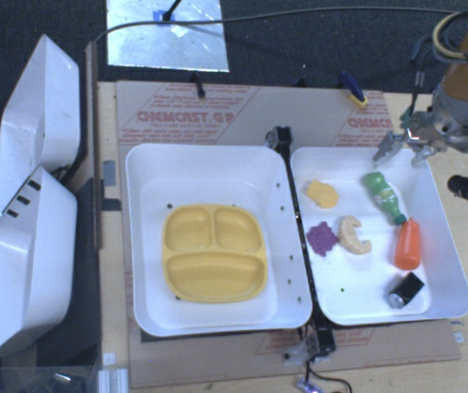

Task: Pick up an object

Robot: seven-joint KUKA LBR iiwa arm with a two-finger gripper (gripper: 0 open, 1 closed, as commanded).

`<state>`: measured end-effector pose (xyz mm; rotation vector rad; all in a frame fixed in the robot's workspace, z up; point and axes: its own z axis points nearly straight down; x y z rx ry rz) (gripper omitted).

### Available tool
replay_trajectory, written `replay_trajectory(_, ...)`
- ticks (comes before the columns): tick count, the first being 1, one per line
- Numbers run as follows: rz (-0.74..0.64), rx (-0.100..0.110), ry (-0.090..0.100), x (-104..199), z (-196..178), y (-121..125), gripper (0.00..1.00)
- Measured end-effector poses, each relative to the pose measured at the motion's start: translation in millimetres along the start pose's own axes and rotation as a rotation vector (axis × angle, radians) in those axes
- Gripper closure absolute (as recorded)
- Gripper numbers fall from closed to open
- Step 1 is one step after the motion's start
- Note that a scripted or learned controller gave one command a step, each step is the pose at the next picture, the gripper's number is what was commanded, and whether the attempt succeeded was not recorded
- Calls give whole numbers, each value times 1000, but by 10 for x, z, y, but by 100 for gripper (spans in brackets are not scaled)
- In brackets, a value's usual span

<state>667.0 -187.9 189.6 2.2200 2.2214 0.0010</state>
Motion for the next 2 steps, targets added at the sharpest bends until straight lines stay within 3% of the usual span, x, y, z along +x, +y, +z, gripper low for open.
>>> replay_trajectory(1, -2, -5, 0, 293, -590, -19, 0)
replay_trajectory(2, -3, -8, 0, 690, -1436, -221, 0)
